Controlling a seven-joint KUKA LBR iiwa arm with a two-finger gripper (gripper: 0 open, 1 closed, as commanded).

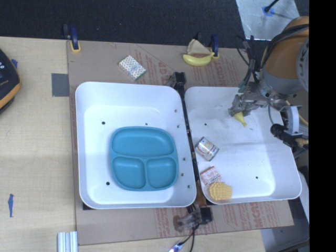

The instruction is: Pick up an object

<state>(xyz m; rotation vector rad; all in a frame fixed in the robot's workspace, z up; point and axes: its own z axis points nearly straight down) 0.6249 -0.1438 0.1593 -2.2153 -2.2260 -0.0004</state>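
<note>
My gripper hangs over the back left part of the right bin. A small yellow piece sticks out from between its fingertips, and the fingers look shut on it. Further forward in the same bin lie a small silver can on its side, a red-and-white packet and a round yellow waffle-like toy near the front left corner. The left bin holds a blue divided plate.
On the brown board behind the bins lie a toy banana with a sandwich-like piece, and a small patterned square. A black clamp sits where the bins meet at the back. A dark device rests at the far left.
</note>
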